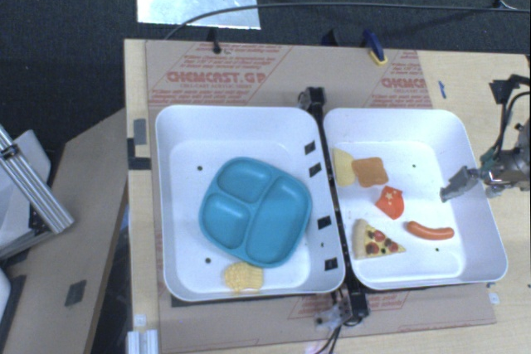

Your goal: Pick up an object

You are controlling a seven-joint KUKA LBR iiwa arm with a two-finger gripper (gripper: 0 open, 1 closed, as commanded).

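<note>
Gripper [459,183] (finger state impossible to tell) sits above right bin [477,147], near sausage [429,231].

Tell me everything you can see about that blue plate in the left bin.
The blue plate is a rounded, squarish tray in plain turquoise, plastic by the look of it. Raised ridges split it into three compartments, and nothing lies in them. It lies flat, right way up, turned at a slant, in the middle of the left bin. A small yellow food toy sits at its near edge, possibly touching. The gripper is over the other bin, away from it.
</note>
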